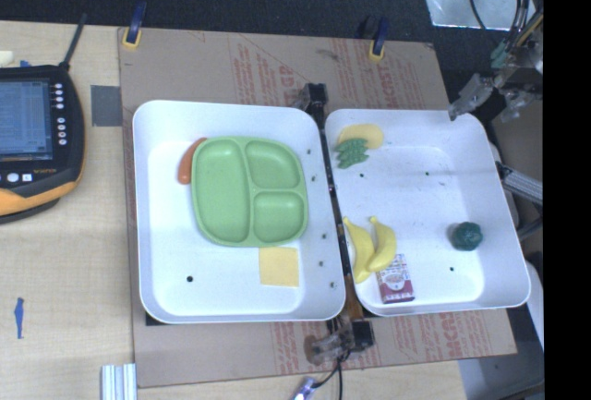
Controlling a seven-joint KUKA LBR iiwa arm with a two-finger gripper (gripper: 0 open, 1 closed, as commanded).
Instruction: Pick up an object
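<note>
Where bananas [371, 247] hug its left wall, right bin [480, 149] otherwise roomy.

In the left bin [148, 204], a green divided plate [249, 191] lies flat at centre, an orange thing [186, 163] tucked under its left edge, a yellow square [279, 266] just below it. The right bin [499, 232] holds bananas [371, 247], a red-and-white packet [395, 282], a dark green ball [465, 236], a green leafy piece [352, 151] and a yellow piece [364, 136].
</note>
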